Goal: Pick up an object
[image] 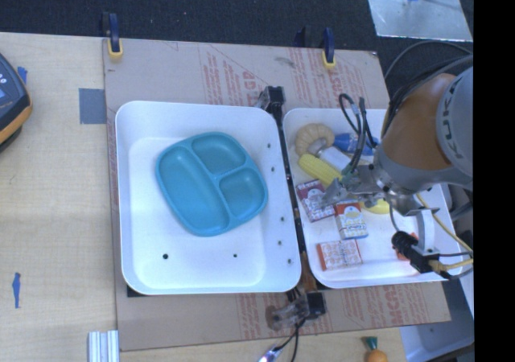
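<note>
1. Brown cardboard sheeting (241, 71) is clamped over a pale wooden bench, and two shallow white bins are set on it side by side: the left bin (133, 191) and the right bin (378, 272).
2. A blue divided plate (211, 182) is seen lying alone in the left bin.
3. The candidates for picking are gathered in the right bin: a yellow corn cob (319, 168), a tan ring-shaped item (314, 138), and small red-and-white cartons (339, 253) near the front wall.
4. The gripper (348, 185) is lowered over the middle of the right bin, just beside the corn cob and above one of the cartons. Whether its fingers are apart or together cannot be told, as the wrist and cables hide them.
5. The step in hand is judged to be the descent or reach toward an item; nothing is seen to be held.
6. The next move is judged to call for the fingers to be centred on a single item, closed firmly, and lifted straight up, clear of the crowded neighbours.
</note>
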